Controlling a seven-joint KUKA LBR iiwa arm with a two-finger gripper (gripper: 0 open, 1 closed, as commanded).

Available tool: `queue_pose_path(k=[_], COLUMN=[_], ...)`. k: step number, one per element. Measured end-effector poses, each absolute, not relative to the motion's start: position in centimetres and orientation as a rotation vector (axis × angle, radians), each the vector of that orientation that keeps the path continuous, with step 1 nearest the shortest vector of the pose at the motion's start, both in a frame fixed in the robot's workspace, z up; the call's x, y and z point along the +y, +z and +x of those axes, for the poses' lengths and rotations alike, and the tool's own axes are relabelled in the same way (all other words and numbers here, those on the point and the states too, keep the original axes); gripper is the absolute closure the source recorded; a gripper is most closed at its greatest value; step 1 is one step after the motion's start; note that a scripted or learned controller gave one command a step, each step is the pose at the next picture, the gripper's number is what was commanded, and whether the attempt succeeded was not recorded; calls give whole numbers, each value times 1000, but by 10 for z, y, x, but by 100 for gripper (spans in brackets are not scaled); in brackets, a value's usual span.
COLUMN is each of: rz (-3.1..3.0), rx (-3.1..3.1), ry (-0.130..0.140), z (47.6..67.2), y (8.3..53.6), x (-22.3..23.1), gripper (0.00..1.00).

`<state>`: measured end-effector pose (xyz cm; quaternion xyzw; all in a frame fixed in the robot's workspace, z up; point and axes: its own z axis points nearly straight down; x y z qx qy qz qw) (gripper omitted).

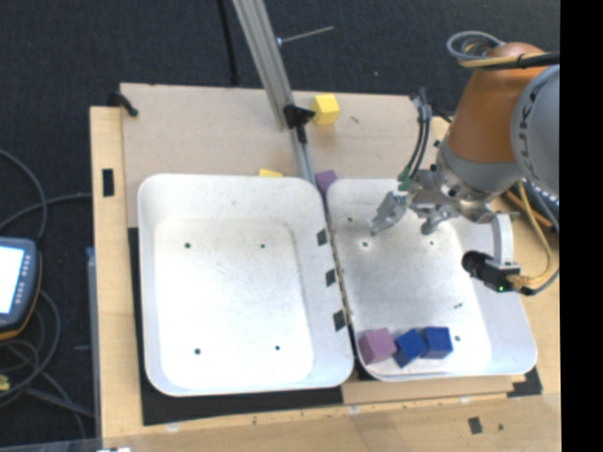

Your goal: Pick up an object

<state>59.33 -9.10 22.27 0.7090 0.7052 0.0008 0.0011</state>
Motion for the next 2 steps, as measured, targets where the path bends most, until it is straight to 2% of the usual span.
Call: queue_pose_path(k=[1, 2], rz=[2222, 2220], rx=[2216, 2214], ry=[3, 1], z=[544, 566], y=[97, 98], x=[-108, -155], gripper=[0, 0])
